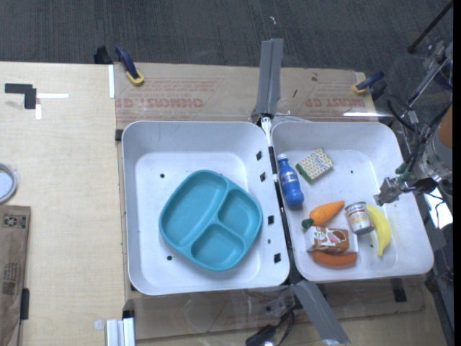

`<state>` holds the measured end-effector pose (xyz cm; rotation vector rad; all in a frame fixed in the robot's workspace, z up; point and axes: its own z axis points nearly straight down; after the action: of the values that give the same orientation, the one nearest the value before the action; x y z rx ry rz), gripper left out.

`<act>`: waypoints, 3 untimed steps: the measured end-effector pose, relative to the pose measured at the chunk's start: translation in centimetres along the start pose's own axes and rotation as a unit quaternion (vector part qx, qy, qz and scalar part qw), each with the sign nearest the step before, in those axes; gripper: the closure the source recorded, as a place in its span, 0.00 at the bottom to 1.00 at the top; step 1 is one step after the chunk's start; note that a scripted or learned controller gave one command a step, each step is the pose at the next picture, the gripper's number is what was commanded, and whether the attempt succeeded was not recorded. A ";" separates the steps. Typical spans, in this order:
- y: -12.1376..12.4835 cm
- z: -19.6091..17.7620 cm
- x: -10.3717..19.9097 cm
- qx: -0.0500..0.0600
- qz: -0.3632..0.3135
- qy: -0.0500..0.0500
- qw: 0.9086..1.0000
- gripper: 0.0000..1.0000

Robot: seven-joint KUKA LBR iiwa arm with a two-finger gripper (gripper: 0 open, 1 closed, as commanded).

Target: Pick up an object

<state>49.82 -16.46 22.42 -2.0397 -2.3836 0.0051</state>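
Observation:
The right bin (346,139) holds several objects: a blue bottle (290,182) by its left wall, a green-dotted box (315,164), an orange carrot (328,211), a small tin can (356,217), a yellow banana (380,229), a red-and-white packet (333,240) and an orange piece (335,259) below it. My gripper (389,192) hangs over the bin's right side, just above and right of the can and the banana's top end. I see nothing held in it.
The left bin (180,146) carries a teal divided plate (210,220). A grey post (270,78) stands between the bins at the back. Clamps (130,67) (367,85) sit on the far edge. A tape roll (6,184) and a brown bag (14,265) lie far left.

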 end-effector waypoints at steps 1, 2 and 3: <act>0.0 0.0 0.0 0.000 0.000 0.000 1.000 0.00; 2.2 13.2 0.8 0.000 -0.006 0.001 1.000 0.00; 2.2 12.7 0.7 0.003 -0.004 0.002 1.000 1.00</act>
<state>51.80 -15.45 9.72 -2.0248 -2.3872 0.0094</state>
